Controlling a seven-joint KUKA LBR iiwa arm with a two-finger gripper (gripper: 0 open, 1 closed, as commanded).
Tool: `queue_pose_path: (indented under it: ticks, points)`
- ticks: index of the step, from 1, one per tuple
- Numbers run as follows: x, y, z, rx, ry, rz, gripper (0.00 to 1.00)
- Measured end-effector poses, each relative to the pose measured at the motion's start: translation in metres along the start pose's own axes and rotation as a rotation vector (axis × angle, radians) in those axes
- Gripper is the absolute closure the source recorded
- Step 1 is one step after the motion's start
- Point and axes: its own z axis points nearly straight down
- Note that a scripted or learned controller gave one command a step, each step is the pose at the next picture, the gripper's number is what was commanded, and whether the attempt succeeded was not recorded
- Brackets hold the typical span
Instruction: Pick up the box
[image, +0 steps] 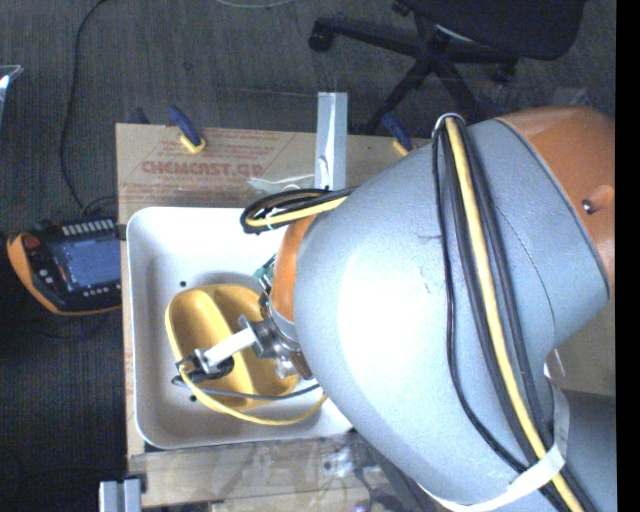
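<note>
White bin (140, 330) at left, holding yellow bowl (205, 315). Gripper (272, 345) low over bowl's right side, under grey arm (430, 320); open or closed, impossible to tell. Box location likewise impossible to tell. Red "CHEMCAST GP" legible on brown board (200, 165), far side.

The arm (400, 330) is a bulky, smooth grey shell; an orange band (560, 180) (one small dark screw on it) rings it, and yellow and black cables (478, 290) run along the casing
</note>
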Motion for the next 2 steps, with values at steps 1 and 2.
queue_pose_path:
  ticks: [1, 2]
  points:
    - [-0.014, 0.029, 0.000, 0.015, 0.005, 0.090, 1.00]
    - [-0.010, 0.016, 0.001, 0.008, -0.001, 0.187, 1.00]
